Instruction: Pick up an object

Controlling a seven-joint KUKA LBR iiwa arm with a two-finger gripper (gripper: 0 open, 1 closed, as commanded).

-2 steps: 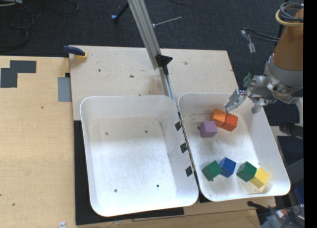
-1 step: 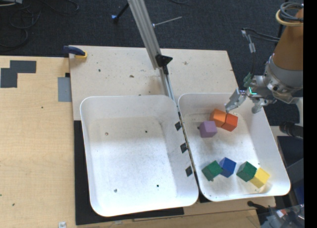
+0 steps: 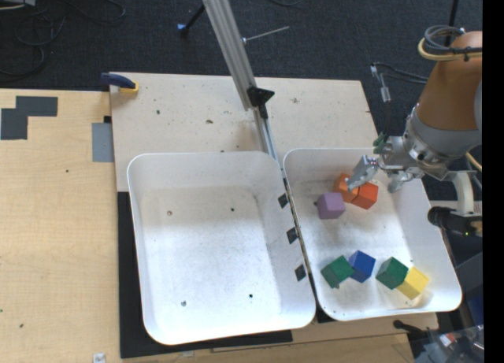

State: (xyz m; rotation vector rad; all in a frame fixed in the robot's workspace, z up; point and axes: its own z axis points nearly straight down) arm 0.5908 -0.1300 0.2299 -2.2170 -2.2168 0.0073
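Camera view: tool (image 3: 364, 183), grip unclear, over two orange cubes (image 3: 358, 191); two green cubes (image 3: 337, 271) nearby.

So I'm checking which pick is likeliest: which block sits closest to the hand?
The orange block, right at the hand in the right bin. The purple block sits beside it; green, blue and yellow ones lie along the near edge.

I see two white bins (image 3: 150, 180) on the pale tan counter (image 3: 189, 113). In the right bin sit orange (image 3: 364, 194), purple (image 3: 330, 205), two green (image 3: 337, 271), blue (image 3: 362, 264) and yellow (image 3: 415, 282) blocks. The arm's band (image 3: 450, 90) is orange.
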